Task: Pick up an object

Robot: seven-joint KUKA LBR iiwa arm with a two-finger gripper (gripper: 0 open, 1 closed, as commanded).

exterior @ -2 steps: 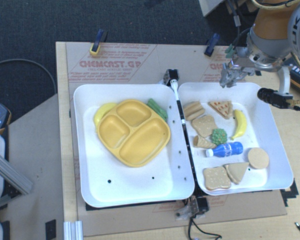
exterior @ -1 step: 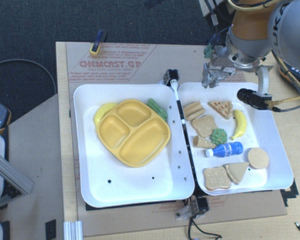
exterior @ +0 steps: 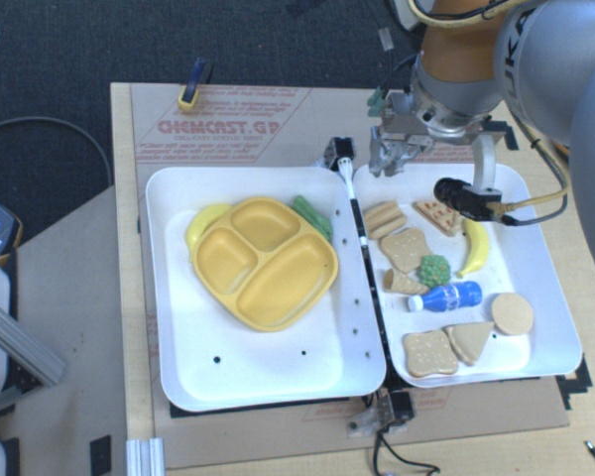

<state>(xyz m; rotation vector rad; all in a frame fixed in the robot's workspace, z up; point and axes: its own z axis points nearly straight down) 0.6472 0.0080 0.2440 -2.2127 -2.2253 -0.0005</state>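
The tool (exterior: 388, 164) hangs over the far-left corner of the right bin (exterior: 547, 256), fingers pointing down a little apart, nothing between them. The nearest pick is the tan bread piece (exterior: 382, 217) just below — best to centre over it and drop straight, clear of the bin's dividing wall.

Arm (exterior: 535, 58) entering from right, orange band uppermost, wrist angled downward. Gripper (exterior: 388, 160) pointing down near upper edge of right bin. Fingers (exterior: 379, 159) slightly parted, nothing between.
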